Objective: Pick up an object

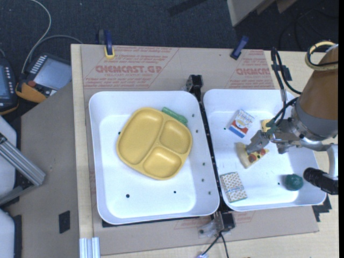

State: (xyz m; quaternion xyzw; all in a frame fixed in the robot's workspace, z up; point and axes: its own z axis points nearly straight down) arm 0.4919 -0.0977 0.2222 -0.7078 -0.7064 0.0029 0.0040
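The gripper [258, 144] (grip state unclear) sits over a small toy [252, 156] whose long axis runs upper-right to lower-left.

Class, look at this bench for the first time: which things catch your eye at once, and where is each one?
The yellow plate with three compartments dominates the left bin. In the right bin, the gripper hangs over a small colourful toy, with a teal ball near the bin's front right corner.
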